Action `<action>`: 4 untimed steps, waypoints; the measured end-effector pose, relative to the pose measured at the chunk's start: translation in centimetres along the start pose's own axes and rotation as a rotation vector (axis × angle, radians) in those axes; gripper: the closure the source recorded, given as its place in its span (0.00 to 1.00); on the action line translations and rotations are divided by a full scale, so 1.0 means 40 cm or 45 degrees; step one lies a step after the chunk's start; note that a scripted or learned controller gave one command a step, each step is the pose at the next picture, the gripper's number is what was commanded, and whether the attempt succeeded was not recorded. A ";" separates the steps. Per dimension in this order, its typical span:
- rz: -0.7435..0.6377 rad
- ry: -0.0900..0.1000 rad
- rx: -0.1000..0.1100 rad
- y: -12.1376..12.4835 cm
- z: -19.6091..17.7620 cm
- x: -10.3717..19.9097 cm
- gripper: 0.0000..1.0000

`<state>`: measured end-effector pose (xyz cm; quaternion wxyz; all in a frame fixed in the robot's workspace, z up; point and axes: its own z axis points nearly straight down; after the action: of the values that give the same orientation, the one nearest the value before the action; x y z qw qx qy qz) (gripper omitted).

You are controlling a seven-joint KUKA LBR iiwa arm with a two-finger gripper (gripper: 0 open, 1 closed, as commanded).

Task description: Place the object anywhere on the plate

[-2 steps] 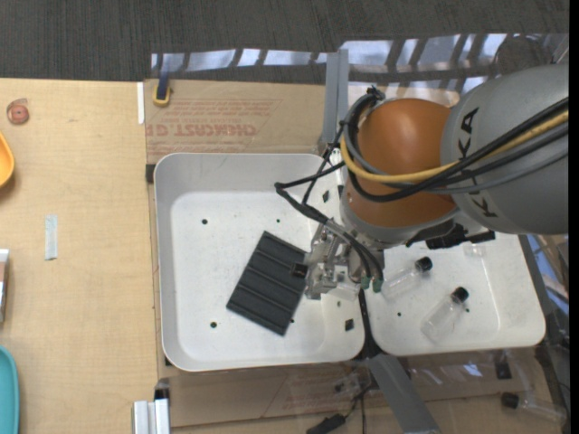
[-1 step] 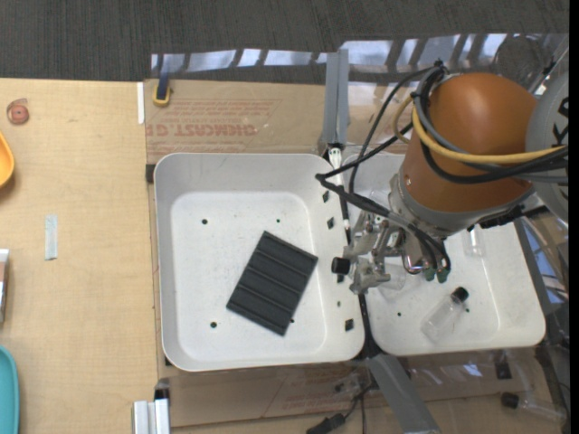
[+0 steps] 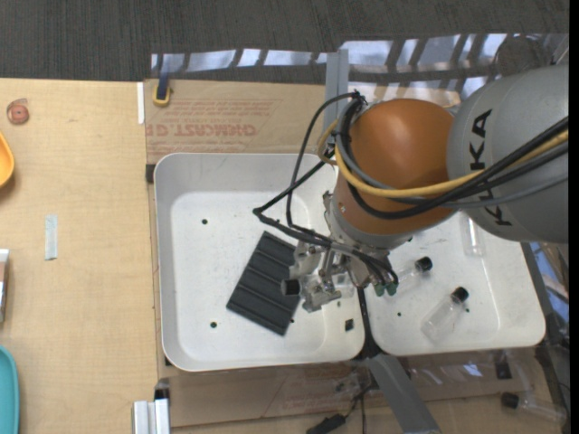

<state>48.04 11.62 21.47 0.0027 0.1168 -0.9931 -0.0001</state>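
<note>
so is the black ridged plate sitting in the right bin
No, the black plate lies tilted on the floor of the left bin, beside the pincer.

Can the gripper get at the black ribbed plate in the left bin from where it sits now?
Probably yes. The gripper hangs right at the black ribbed plate's right edge inside the left bin, and the plate's top is bare. Nothing lies between them; only the arm's cables loop nearby.
</note>
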 end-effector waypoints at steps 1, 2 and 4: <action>-0.257 -0.005 -0.001 -0.206 -0.018 -0.004 1.00; -0.045 -0.001 0.000 -0.056 0.065 -0.023 1.00; 0.096 -0.006 0.000 -0.180 -0.058 0.022 1.00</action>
<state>48.87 4.42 23.79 0.0004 0.0791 -0.9969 -0.0003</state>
